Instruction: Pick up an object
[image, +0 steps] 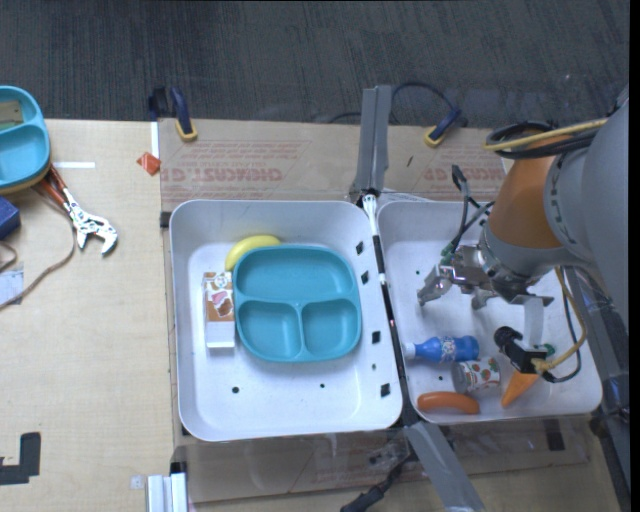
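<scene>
Two white bins on the desk (90, 380), gripper (438, 285) over the right bin (400, 250).

Camera view: four small objects lie in the right bin below the gripper, whose finger state I cannot tell. A blue plastic bottle (446, 349) lies on its side just beneath, long axis across the bin, white cap pointing toward the left bin (195, 400). Further below sit one small printed can (478, 376), one smooth orange sausage-shaped piece (449, 403) lying crosswise, and one orange carrot-shaped cone (518, 387), tilted. Well to the gripper's left, one glossy teal three-compartment plate (300, 300), one yellow banana (252, 246) and one flat printed box (219, 310), long axis up-down.
</scene>
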